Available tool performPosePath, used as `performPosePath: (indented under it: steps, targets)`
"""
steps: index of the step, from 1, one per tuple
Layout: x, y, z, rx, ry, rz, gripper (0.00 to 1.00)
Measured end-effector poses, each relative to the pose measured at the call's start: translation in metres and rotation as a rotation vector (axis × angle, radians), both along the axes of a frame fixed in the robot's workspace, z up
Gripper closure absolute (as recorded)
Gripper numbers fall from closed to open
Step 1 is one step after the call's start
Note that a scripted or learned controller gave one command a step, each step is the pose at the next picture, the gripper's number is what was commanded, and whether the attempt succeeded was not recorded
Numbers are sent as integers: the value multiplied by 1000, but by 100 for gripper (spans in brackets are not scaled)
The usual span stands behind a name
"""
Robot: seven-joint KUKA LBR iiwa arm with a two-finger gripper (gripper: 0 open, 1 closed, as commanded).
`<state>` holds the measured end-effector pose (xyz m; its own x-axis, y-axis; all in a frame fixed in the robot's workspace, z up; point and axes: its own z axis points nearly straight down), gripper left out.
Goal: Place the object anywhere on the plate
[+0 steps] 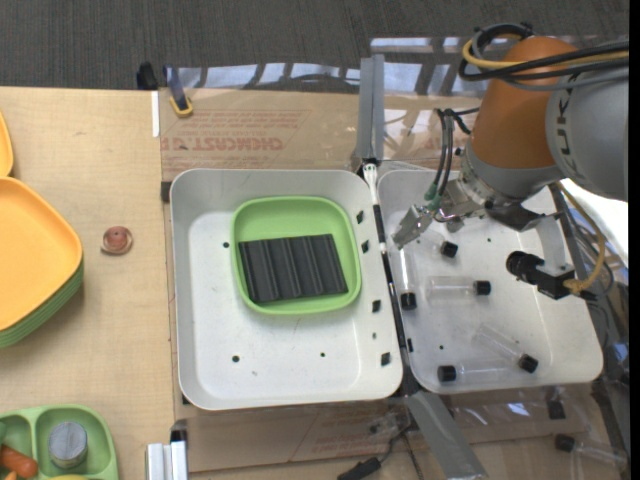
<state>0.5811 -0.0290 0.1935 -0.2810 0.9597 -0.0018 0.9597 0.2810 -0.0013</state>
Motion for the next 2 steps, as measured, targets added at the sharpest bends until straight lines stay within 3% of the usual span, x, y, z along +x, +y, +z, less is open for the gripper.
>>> performPosePath:
  steps: [1, 2]
  targets:
    - [-46, 35, 74, 0, 1, -107, 0]
    - [-44, 26, 55, -1, 4, -159, 0]
